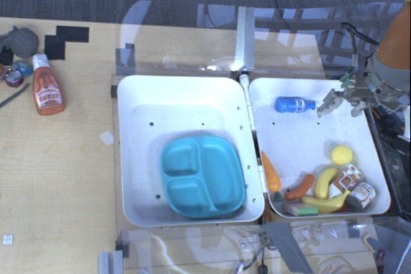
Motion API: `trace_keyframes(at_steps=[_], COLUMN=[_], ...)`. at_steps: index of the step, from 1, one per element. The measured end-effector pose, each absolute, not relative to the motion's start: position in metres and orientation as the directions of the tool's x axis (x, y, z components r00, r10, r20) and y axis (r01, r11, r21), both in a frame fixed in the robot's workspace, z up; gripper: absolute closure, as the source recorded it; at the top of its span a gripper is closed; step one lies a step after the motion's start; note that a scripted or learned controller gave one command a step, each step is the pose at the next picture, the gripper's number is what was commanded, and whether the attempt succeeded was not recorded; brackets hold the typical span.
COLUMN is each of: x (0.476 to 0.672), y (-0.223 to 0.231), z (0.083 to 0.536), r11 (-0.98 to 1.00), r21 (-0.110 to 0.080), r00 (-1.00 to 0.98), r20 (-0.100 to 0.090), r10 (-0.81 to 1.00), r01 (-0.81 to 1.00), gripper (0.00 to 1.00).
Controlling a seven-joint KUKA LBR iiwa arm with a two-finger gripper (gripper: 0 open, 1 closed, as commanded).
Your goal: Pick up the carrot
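Orange carrot [270, 174] against bin wall [255, 138] (sausage [299, 188] beside), gripper [343, 104] spread wide, well apart.

Orange carrot [270, 174], lying against right bin's left wall

The carrot [270, 174] lies against the right bin's left wall [252, 131], a sausage [299, 188] crowding its lower end.
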State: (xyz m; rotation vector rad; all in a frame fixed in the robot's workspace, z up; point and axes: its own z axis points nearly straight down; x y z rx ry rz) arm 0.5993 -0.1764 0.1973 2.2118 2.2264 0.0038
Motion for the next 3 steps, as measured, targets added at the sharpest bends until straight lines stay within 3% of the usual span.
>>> trace_keyframes(at_steps=[1,2,3], x=[0.56,0.507,0.487], y=[-0.133,-0.079,-0.004], z=[0.091,0.185,0.184], r11=[-0.197,-0.406,-0.267], r21=[0.005,0.003,0.0], r00=[0.197,0.406,0.267], r20=[0.001,0.002,0.001], r10=[0.98,0.914,0.964], r01=[0.98,0.914,0.964], gripper=[0.0,0.0,0.0])
